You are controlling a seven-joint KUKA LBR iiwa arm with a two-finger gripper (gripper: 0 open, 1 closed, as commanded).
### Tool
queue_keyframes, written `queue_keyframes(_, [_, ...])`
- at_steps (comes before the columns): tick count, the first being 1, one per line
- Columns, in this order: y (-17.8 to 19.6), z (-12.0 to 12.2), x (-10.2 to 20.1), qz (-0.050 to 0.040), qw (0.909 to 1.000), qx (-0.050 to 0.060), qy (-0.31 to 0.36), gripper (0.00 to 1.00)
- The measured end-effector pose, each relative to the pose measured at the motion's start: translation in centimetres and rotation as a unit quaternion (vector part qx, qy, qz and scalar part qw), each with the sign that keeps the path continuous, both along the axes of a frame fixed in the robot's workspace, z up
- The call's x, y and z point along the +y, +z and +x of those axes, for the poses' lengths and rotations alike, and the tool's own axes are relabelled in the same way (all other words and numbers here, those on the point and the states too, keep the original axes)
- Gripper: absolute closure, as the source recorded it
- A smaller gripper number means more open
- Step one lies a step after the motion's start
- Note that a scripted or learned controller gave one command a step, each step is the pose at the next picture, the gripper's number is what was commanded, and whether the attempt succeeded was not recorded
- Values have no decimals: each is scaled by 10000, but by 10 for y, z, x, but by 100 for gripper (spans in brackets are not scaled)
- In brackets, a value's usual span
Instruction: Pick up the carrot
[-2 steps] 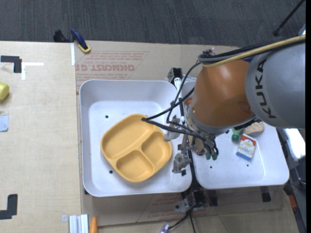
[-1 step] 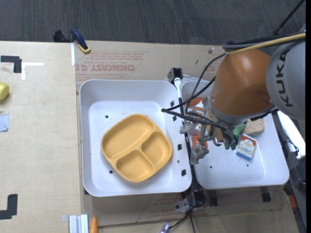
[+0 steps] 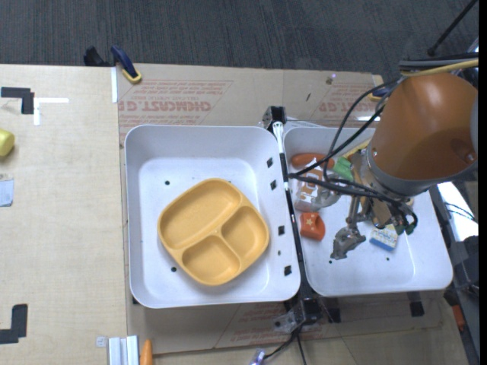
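Orange and long, the carrot point(image 3: 307, 160) lies in the right bin point(image 3: 426, 281) against its far wall, close to the divide between the two bins, with a green piece point(image 3: 344, 167) just beside it that may be its leafy end; black cables cross in front of it, so its full outline is hard to read. Nearer the camera sit a clear packet point(image 3: 310, 195), a smaller red-orange lump point(image 3: 312, 225) and a little blue and white box point(image 3: 385, 239). The gripper point(image 3: 347, 243) hangs low over the bare floor of that same bin, between the red-orange lump and the box, and apart from the carrot, which rests untouched. Whether it is wide or narrow I cannot tell from this slant, though nothing shows in its grasp. The left bin point(image 3: 137, 204) holds a yellow divided plate point(image 3: 214, 231) and plays no part. By my reading the pick is not yet made: the arm is in the proper bin, but it has to travel toward the far wall, settle over the carrot, close and lift
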State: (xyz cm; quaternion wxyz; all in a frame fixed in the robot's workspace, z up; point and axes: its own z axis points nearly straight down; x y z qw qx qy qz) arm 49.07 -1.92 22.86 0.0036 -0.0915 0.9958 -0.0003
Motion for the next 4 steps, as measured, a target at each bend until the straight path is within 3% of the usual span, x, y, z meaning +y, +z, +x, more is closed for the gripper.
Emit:
queue_keyframes(1, [-37,14,53,6,10000,20,15,0])
queue_keyframes(2, [-36,22,28,-2,9970,11,780,0])
queue_keyframes(3, [-36,14,105,2,9883,12,1523,0])
queue_keyframes(4, [-112,96,127,7,9901,18,1403,0])
